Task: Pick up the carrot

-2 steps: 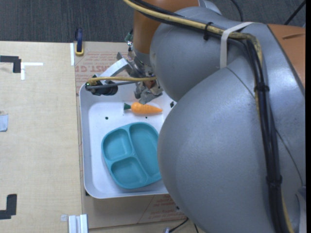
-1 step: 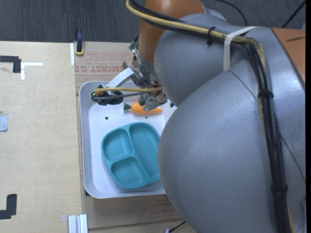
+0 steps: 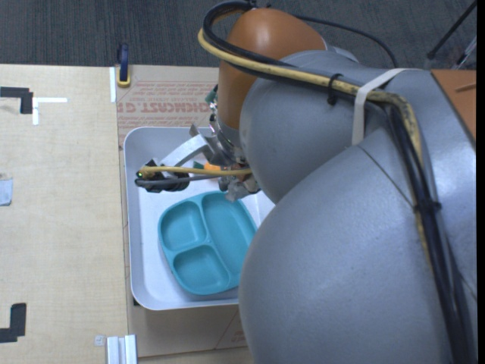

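Grey robot arm [image 3: 356,226] with orange band [image 3: 261,44] reached in from the right and covered most of that side of the view. Its gripper [image 3: 226,174] was low over the shallow white bin [image 3: 140,226], near the bin's far half and just above the far edge of a teal three-compartment plastic plate [image 3: 204,241]. Whether the gripper was open or closed could not be told; the wrist hid it. Plate lay flat on the bin floor, turned at a slant, its right rim under the arm. Where the carrot lay could not be told. Bin sat on brown cardboard with red print [image 3: 163,97], beside the pale wooden bench [image 3: 61,226]. A blue-and-yellow clamp [image 3: 123,63] stood at the cardboard's far-left corner.
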Motion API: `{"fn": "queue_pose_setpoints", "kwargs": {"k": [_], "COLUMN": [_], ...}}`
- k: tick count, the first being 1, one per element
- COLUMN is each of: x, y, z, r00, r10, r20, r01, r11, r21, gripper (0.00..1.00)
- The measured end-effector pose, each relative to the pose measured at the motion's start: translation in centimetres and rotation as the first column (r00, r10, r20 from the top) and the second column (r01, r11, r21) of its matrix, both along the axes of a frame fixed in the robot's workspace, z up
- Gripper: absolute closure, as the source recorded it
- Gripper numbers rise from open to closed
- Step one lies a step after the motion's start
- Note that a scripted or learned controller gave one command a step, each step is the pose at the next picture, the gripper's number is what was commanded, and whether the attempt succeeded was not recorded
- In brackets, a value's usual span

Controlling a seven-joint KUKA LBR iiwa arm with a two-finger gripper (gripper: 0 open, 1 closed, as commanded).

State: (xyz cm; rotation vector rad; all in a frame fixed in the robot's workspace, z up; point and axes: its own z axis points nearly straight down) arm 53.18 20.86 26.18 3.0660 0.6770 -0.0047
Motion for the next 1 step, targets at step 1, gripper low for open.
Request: {"fn": "queue_pose_setpoints", "kwargs": {"k": [1], "x": [0.00], "y": [1.89], "z": [-3.78], "r00": [0.973], "r10": [-0.230], "r20": [0.003], "r01": [0.230], "r11": [0.973], "r21": [0.000], "gripper": [1.00]}}
